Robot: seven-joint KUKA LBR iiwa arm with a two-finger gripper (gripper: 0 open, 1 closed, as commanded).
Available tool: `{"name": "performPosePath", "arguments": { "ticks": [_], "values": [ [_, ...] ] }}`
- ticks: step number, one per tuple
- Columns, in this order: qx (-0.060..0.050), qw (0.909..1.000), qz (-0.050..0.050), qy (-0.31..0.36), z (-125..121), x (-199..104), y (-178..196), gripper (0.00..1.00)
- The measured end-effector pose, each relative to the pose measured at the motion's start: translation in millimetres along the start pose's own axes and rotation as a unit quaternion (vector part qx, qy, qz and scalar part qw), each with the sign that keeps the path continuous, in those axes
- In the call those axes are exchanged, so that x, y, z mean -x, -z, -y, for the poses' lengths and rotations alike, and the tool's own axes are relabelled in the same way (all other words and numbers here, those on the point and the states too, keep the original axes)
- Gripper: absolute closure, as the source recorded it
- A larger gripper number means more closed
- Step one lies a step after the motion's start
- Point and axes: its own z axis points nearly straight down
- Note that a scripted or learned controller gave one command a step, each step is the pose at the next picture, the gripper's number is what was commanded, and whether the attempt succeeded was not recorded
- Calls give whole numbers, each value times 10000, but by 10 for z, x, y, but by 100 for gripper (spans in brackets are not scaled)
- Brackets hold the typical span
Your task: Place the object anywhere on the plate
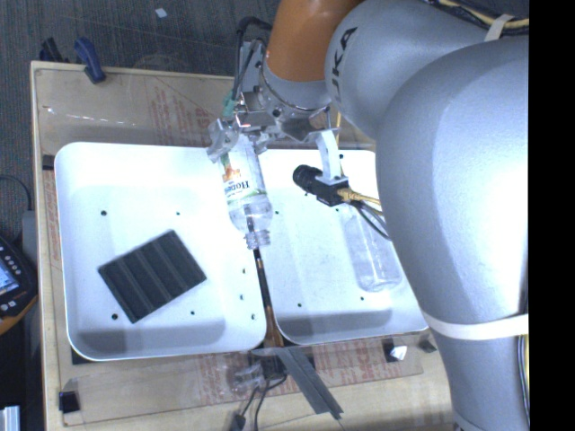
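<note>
Hand (232,142): clenched on the butt end of the bottle (244,189), sitting above the far end of the seam between the two bins.
Bottle: clear plastic with a paper label, slanted, cap end pointing toward the near side; it hung along the seam, overlapping the right edge of the left bin (99,182).
Plate (153,275): dark ribbed slab, lay flat in the near-left part of the left bin, turned at an angle to the walls, well apart from the bottle.
Right bin (310,281): held a second clear bottle (371,257) lying along its right side, partly hidden under the arm.
Arm: grey with orange band, came in from the right and covered the right bin's far corner.
Counter (135,106): pale board; blue clamp (89,58) at its far-left corner.
</note>
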Motion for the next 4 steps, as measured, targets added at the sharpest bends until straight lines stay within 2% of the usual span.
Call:
{"name": "performPosePath", "arguments": {
  "ticks": [1,2,3,4],
  "values": [
    [-5,9999,-1,-100,-31,-159,125,100],
    [-5,9998,-1,-194,-34,-173,271,100],
    [-1,9978,1,-663,-65,-395,293,100],
    [6,9847,1,-1745,-35,-181,286,100]
  ]
}}
